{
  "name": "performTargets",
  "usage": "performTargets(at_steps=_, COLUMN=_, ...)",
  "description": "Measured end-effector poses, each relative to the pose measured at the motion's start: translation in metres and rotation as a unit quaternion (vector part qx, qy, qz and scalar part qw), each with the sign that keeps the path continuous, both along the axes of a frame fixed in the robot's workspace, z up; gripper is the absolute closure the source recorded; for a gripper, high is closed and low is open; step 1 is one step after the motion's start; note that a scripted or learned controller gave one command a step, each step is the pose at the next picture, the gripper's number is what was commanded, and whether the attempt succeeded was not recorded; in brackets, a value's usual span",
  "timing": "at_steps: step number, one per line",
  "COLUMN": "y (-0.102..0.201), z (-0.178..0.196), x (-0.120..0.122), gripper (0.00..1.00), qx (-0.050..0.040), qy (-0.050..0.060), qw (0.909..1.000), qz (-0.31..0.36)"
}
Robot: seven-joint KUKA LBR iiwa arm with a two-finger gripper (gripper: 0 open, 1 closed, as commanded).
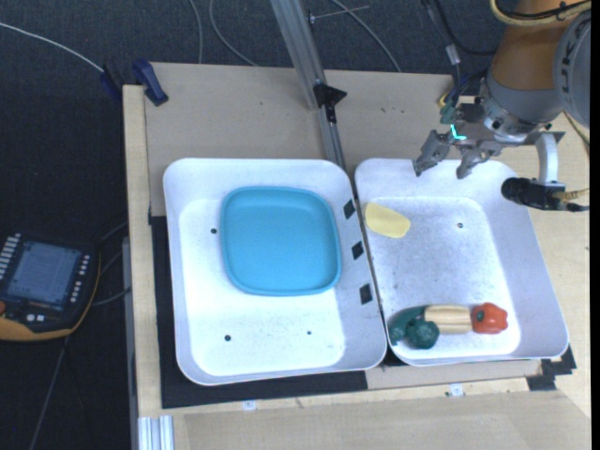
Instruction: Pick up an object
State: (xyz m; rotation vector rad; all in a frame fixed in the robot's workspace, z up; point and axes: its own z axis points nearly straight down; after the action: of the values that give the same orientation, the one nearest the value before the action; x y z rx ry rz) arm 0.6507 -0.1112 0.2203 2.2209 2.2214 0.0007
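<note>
Landmark: right bin (525,251), the shallow white tray nearer the arm.

1. Gripper (448,163). Hangs over the far rim of the right bin, jaws spread with nothing between them; judged a ready posture for descending on a piece.
2. Yellow piece (387,220). Flat, lying alone in the right bin's far-left corner, near the gripper; probably the easiest candidate.
3. Green piece (415,330), tan piece (448,318), red piece (488,318). Clustered touching along the right bin's near wall; crowding likely complicates a clean pinch.
4. Blue plate (280,240). Rests centred in the left bin (187,251), beside the right bin; well apart from the gripper.
5. Handheld controller (42,279). Off the bench, far left of the right bin.
</note>
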Motion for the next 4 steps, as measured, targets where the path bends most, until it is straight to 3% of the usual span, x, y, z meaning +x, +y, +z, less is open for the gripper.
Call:
performTargets(at_steps=1, y=0.0, z=0.0, x=0.0, gripper=0.0, qx=0.0, qy=0.0, qw=1.0, qz=0.0)
performTargets(at_steps=4, y=-0.007, z=-0.127, x=-0.005, gripper=0.0, qx=0.0002, qy=0.002, qw=1.0, qz=0.0)
